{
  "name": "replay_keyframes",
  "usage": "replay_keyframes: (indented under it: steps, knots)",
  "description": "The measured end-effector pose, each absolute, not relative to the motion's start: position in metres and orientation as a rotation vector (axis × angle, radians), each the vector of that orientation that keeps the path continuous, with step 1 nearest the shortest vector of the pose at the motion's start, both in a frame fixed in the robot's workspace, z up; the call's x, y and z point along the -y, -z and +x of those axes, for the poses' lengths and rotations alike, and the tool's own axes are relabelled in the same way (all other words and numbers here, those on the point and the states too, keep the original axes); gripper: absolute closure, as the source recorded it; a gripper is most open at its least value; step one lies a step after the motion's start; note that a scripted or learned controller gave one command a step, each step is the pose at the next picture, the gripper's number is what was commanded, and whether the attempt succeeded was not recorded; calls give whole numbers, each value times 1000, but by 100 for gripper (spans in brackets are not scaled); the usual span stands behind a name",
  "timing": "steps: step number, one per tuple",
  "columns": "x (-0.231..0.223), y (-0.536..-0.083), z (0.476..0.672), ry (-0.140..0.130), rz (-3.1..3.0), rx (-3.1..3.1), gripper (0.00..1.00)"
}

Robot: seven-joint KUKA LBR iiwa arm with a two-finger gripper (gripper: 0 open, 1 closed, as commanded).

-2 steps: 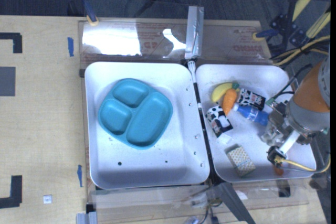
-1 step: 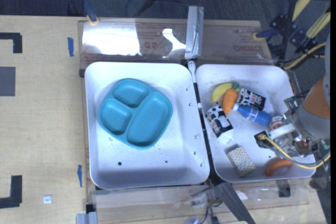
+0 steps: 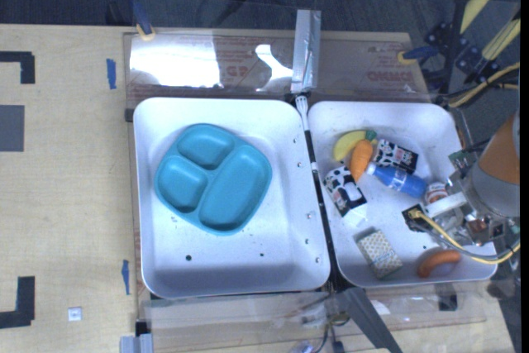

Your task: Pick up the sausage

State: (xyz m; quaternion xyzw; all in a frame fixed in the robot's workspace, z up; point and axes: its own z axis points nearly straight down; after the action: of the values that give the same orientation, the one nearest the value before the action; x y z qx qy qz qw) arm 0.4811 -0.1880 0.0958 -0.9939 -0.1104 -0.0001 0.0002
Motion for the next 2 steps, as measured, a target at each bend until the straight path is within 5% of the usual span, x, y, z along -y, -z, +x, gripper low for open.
replay_keyframes:
  steps: [2]
  knots:
    - [159, -87, 488, 0, -3127, 316, 100]
